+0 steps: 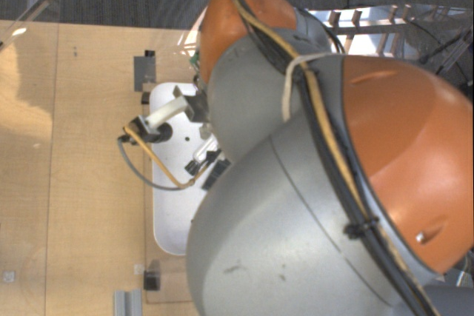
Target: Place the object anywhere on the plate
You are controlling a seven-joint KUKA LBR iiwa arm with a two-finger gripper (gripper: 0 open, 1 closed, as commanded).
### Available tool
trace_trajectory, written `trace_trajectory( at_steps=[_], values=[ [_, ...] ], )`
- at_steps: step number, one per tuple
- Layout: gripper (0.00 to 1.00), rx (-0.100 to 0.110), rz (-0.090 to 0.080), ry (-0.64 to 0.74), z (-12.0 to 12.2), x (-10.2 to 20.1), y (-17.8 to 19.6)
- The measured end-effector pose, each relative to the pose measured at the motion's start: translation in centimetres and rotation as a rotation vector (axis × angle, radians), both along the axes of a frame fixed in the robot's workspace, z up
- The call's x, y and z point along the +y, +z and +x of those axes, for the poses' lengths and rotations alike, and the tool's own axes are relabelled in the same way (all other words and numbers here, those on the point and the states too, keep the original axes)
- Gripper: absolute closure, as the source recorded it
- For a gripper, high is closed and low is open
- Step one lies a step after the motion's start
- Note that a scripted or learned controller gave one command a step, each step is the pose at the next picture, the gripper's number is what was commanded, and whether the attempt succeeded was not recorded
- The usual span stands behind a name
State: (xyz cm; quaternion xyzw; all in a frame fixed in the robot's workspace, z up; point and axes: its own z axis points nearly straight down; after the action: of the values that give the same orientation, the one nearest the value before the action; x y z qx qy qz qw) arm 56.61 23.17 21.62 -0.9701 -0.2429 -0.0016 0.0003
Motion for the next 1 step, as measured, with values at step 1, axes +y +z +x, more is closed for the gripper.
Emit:
trace_trajectory(
  at_steps=[1],
  values=[
    [1.0,0.005,-0.002,-0.181,-6.27,0.31,-8.46]
  ],
)
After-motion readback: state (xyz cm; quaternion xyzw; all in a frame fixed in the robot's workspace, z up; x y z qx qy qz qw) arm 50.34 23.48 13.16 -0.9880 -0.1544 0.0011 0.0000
